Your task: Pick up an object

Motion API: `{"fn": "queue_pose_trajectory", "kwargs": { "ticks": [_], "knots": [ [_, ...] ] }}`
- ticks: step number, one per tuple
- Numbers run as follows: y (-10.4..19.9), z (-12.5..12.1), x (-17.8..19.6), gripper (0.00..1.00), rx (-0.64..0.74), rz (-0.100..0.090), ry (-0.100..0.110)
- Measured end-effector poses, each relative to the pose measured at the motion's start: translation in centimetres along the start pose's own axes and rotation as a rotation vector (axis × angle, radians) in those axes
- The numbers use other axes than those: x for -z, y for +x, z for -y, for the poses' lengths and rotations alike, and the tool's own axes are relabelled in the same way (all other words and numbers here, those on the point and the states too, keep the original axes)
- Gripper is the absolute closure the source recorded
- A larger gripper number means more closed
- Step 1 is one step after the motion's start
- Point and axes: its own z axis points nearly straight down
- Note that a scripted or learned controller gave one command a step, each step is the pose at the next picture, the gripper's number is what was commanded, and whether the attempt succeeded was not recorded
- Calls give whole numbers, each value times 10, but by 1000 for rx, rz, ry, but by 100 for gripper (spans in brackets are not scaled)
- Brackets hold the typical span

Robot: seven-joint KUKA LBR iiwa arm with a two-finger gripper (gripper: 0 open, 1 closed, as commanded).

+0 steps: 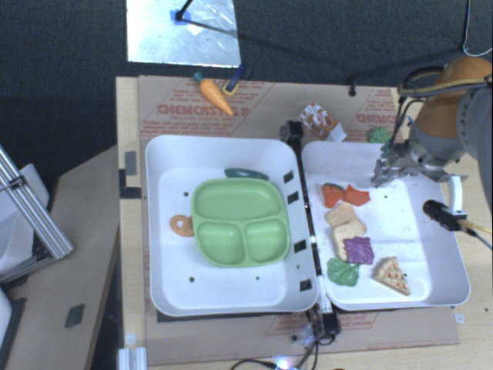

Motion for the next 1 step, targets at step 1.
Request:
{"fn": "queue_pose_trajectory", "kwargs": {
  "ticks": [1],
  "knots": [
    [-5,3,47,100,-5,0,0]
  ]
}}
